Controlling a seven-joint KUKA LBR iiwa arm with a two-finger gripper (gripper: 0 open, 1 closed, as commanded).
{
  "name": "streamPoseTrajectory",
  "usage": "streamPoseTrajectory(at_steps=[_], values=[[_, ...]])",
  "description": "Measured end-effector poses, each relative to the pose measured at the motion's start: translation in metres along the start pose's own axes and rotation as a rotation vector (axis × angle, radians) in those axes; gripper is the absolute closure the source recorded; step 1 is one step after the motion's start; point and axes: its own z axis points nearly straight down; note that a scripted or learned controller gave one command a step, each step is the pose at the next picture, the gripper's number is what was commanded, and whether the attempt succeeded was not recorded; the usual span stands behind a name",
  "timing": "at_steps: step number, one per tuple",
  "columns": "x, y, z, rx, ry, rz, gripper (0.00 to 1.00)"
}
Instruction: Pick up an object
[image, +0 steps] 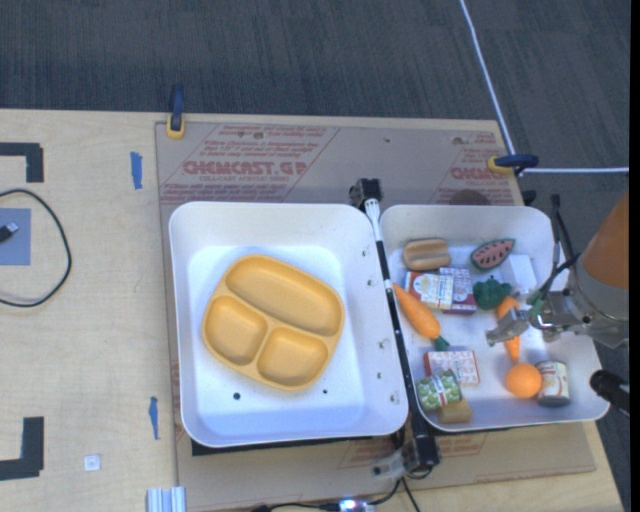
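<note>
- Over at the right edge of the frame, the gripper (520, 325) hangs low in the right bin (470, 417), fingers spread, pinching nothing.
- Small carrot (512, 346) and orange (522, 381) sit crammed beside the can (553, 383), so a nudge instead of a grab looks likely.

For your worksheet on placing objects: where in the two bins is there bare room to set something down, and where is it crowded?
Free: the white floor of the left bin around the yellow divided tray, widest along its near edge, and the tray's three compartments. Crowded: the right bin, packed with a hot dog, watermelon slice, carrot, orange and cartons.
</note>
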Motion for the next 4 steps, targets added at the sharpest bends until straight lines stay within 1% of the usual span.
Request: streamPoseTrajectory(at_steps=[1, 2, 3, 4], values=[[0.000, 0.002, -0.011, -0.006, -0.002, 0.000, 1.00], [0.000, 0.002, -0.011, -0.006, -0.002, 0.000, 0.00], [0.031, -0.018, 0.039, -0.005, -0.001, -0.001, 0.00], [0.030, -0.016, 0.028, -0.013, -0.005, 0.000, 1.00]])
